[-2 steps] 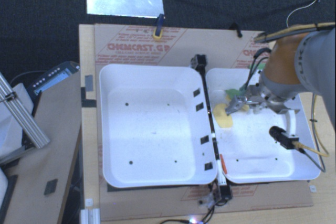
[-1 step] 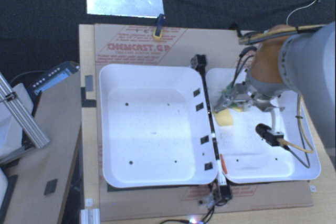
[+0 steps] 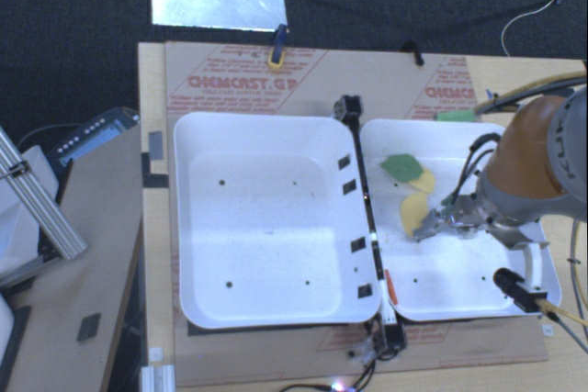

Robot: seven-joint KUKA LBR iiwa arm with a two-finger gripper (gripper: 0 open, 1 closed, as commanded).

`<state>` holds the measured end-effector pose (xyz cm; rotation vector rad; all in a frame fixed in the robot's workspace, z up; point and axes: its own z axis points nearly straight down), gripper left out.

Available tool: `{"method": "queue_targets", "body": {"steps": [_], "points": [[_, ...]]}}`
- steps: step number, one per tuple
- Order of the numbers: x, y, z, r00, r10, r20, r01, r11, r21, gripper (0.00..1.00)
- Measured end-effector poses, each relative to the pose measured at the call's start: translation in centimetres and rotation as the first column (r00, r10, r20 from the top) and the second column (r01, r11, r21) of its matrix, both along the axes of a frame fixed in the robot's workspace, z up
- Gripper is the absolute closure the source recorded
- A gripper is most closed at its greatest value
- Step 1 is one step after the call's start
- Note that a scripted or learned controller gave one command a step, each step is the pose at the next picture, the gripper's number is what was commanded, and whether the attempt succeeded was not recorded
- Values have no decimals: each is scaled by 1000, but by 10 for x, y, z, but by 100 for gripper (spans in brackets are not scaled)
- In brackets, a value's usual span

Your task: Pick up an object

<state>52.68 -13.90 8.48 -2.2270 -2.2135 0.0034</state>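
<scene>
Gripper (image 3: 430, 229) down in right bin (image 3: 459, 298), touching yellow piece (image 3: 413, 214); grip state unclear. Lift still pending.

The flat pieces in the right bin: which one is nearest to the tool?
The lower yellow piece, beside the tool. The green piece and the other yellow piece lie farther up.

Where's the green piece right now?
The green piece lies in the right bin, toward its far left part near the divider, touching the yellow pieces just below it.
</scene>
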Motion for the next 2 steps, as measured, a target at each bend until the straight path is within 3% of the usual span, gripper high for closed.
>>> {"method": "queue_targets", "body": {"steps": [1,2], "points": [[71,24,1,1000,13,10,-13,1000,-1,0],[69,23,11,1000,11,8,-11,1000,0,100]]}}
